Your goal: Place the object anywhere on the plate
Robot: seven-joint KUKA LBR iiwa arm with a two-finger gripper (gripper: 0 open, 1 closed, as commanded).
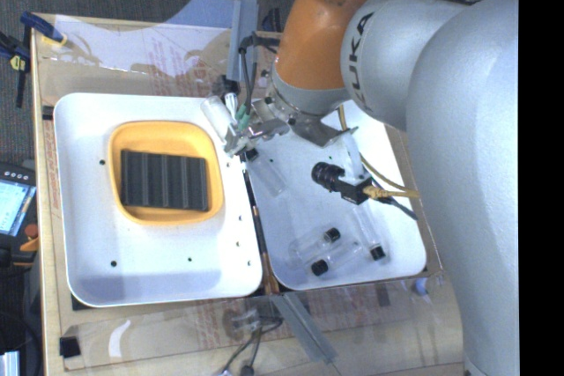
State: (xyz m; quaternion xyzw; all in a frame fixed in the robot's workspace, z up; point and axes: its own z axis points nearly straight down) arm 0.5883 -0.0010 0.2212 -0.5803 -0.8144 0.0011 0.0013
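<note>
You see two bins of smooth white plastic with a soft sheen: the left bin and the right bin. In the left one, the plate looks like matt yellow plastic with a dark ribbed centre. The arm in the upper right has a smooth grey painted shell, and its orange band is slightly glossy. Low in the right bin lie clear tubes, glassy and transparent, with black caps. The bench looks like pale, worn wood.

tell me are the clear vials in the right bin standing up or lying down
Lying down: the clear vials rest on their sides on the right bin's floor, black caps pointing sideways.
</note>
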